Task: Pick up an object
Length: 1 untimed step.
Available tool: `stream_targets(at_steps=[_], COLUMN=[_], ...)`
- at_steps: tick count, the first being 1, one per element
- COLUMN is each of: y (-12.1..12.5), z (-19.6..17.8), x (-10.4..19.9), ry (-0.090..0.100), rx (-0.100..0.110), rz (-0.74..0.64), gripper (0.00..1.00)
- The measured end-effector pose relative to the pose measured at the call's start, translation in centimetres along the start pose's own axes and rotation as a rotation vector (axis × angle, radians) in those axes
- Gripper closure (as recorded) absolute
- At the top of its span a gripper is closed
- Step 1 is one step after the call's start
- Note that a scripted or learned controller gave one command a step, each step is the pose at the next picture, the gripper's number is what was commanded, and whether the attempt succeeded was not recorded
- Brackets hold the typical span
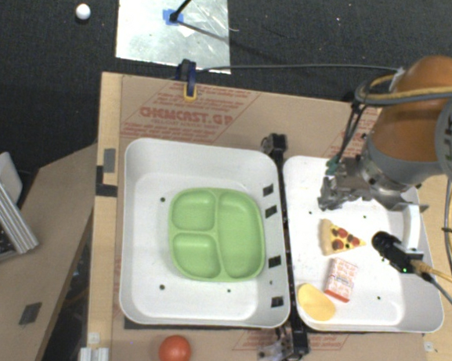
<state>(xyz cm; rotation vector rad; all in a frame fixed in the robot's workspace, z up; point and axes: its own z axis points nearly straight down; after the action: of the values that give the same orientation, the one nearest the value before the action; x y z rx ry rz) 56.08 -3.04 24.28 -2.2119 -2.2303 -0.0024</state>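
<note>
In the right bin (305, 179) lie a toy pizza slice (339, 238), a small red and white packet (342, 279) and a yellow oval piece (317, 302). My gripper (333, 199) hangs over the bin's upper part, just above the tip of the pizza slice. Nothing shows between its fingers. The arm covers the bin's far right corner.
The left bin (144, 169) holds a green divided tray (215, 234). A red ball (174, 351) rests on the cardboard in front of the bins. Black clips line the wall between the two bins. A white ball (83, 11) lies far back on the dark cloth.
</note>
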Motion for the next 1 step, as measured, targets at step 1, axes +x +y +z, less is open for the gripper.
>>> stream_targets(at_steps=[1], y=[-1.58], z=[-0.41], x=[4.75], ry=[0.0], rx=[0.001], rz=[-0.001], gripper=[1.0])
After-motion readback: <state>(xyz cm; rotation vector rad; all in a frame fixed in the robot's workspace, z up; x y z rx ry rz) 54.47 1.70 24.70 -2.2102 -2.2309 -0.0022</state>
